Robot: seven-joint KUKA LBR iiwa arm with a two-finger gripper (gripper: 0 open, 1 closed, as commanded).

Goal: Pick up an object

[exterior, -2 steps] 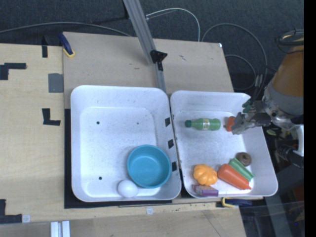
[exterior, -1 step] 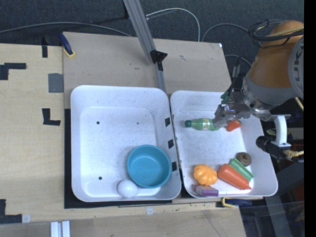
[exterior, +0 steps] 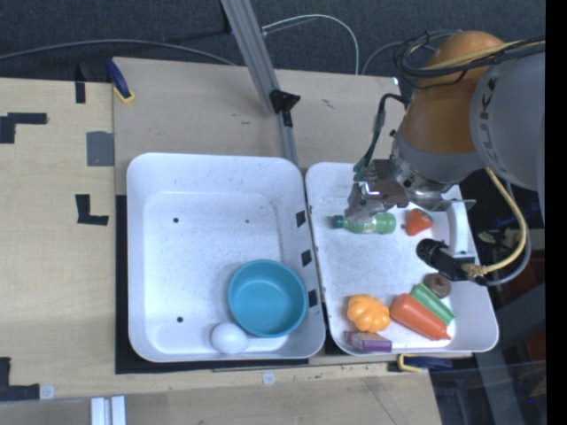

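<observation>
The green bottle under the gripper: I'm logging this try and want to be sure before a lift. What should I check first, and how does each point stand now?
1. Gripper over the green bottle: ok.
2. Bottle between the fingers: cannot tell.
3. Bottle lying flat in the right bin: ok.
4. Small orange piece apart from the bottle: ok.
5. Carrot and orange pumpkin away from the lift path: ok.

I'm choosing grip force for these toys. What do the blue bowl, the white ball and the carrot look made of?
Blue bowl: probably hard plastic, smooth with a soft sheen on its rim.
White ball: smooth and matte; could be plastic or foam, the look leaves it open.
Carrot: likely moulded toy plastic, uniformly orange with a flat green top and slight gloss.
</observation>
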